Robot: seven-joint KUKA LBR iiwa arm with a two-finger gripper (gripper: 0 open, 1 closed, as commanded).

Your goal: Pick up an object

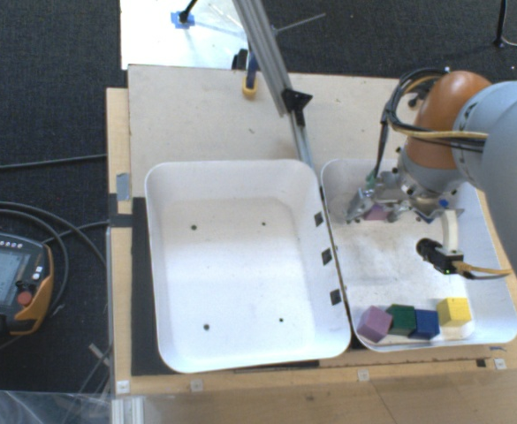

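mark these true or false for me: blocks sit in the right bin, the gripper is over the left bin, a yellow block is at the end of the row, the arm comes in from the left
1. Blocks sit in the right bin: true.
2. The gripper is over the left bin: false, it is over the right bin's far end, with a purple object at its tip.
3. The yellow block ends the row, beside the blue block, green block and purple block: true.
4. The arm comes in from the left: false, from the right.
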